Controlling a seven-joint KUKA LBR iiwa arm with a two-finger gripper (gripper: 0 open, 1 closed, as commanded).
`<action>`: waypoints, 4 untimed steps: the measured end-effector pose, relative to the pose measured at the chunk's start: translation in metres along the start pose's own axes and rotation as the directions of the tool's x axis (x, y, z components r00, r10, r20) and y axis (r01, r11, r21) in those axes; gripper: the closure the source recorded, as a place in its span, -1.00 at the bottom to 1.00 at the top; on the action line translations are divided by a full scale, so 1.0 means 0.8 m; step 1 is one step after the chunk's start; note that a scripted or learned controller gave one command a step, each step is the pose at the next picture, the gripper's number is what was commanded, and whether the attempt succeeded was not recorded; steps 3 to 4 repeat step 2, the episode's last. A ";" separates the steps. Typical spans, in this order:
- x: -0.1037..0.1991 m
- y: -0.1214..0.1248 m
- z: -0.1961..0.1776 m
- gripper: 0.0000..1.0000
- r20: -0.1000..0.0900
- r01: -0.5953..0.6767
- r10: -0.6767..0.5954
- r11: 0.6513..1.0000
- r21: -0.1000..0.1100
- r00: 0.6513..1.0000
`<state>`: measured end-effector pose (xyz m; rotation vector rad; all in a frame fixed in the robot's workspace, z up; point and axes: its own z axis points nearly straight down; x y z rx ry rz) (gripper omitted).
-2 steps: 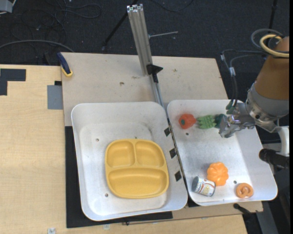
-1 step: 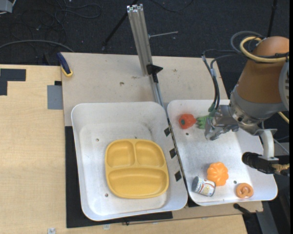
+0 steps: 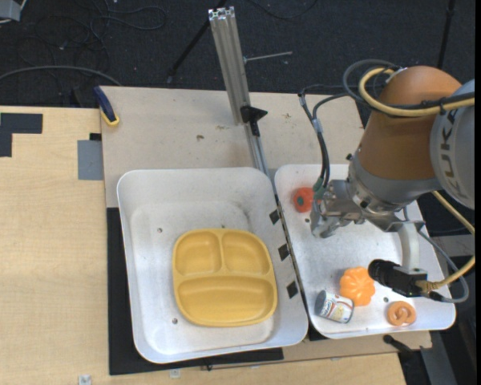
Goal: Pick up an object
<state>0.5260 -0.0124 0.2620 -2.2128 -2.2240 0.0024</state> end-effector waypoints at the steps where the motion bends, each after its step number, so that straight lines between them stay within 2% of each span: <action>1: 0.063 -0.011 0.003 1.00 0.000 0.000 0.000 1.000 0.001 1.000; 2: 0.123 -0.021 0.011 1.00 0.001 0.000 0.000 1.000 0.001 1.000; 4: 0.123 -0.021 0.011 1.00 0.001 0.000 0.000 1.000 0.001 1.000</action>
